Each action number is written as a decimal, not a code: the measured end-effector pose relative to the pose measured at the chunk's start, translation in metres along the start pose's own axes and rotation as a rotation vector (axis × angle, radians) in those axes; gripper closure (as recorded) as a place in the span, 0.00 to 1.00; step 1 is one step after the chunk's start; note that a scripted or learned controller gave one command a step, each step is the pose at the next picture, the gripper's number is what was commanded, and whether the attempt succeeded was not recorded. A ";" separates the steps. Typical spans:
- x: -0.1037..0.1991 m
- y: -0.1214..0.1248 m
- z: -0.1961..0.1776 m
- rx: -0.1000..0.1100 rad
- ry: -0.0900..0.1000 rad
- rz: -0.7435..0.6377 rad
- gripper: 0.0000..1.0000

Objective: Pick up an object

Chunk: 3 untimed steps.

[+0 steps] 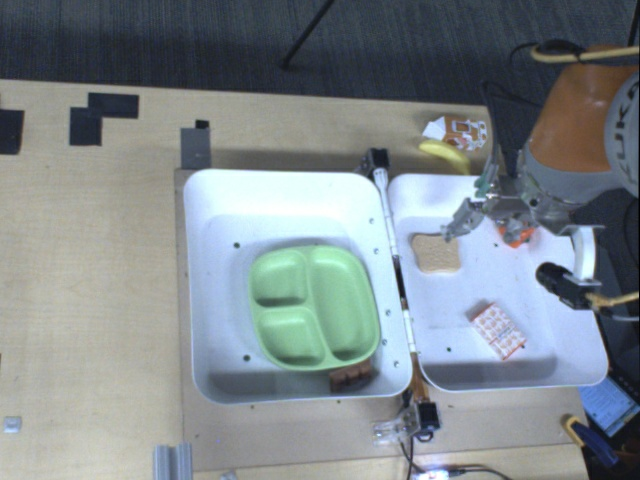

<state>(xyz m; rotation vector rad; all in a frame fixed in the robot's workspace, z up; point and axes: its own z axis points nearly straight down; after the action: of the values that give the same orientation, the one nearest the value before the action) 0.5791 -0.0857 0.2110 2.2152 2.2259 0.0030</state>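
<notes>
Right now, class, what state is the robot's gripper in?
Gripper: cannot be told; it hovers in the right bin just above the tan bread slice.

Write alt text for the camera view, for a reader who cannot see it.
A grey arm with an orange band reaches from the right, its gripper just above a tan bread-like slice in the right white bin, which also holds a small patterned packet. The left bin holds a green divided plate.

Part of a dark letter on the arm, otherwise no legible text
</notes>
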 end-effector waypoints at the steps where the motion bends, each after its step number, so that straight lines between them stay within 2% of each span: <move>1: 0.004 0.048 0.106 0.005 0.001 -0.001 0.00; 2: 0.004 0.051 0.093 -0.003 0.000 -0.003 1.00; 3: 0.004 0.051 0.093 -0.003 0.000 -0.002 0.00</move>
<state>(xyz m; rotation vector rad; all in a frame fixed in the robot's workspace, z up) 0.6302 -0.0812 0.1182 2.2114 2.2273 0.0063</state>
